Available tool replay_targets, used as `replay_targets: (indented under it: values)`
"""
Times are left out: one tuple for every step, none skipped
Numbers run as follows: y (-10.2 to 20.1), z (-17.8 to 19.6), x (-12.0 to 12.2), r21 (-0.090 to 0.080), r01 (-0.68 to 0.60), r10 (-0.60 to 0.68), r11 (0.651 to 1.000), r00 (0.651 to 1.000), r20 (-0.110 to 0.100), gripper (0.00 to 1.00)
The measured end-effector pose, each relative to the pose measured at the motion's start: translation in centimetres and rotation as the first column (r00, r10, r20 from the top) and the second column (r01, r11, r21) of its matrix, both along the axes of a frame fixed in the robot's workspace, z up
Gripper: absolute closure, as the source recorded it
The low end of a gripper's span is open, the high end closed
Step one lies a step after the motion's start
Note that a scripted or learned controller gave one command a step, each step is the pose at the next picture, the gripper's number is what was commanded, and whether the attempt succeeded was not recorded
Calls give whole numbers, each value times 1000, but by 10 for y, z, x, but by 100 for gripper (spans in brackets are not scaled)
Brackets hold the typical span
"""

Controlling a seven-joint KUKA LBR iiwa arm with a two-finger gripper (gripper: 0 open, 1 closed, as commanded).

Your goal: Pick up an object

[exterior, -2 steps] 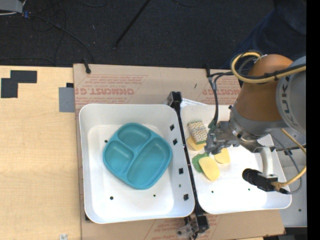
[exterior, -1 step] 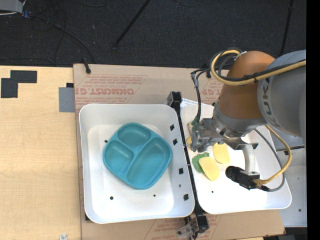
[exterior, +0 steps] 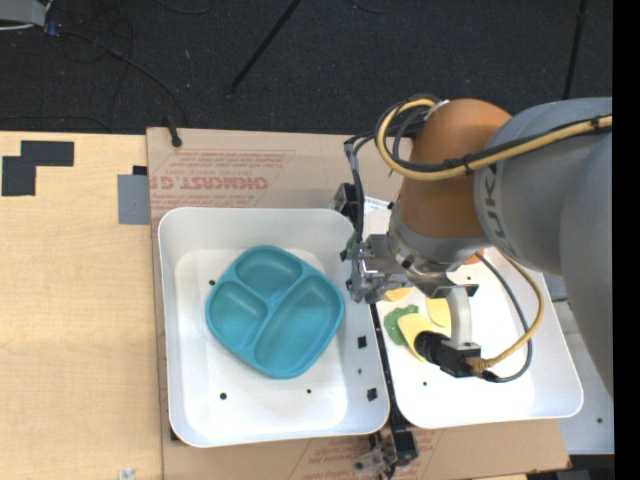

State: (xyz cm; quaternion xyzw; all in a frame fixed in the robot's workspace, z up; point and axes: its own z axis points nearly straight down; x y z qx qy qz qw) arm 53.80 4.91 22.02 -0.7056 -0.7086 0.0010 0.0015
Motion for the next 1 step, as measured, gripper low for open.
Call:
replay_targets:
  values:
    - [42,9,12,0,0,0,1000,1000,1,100]
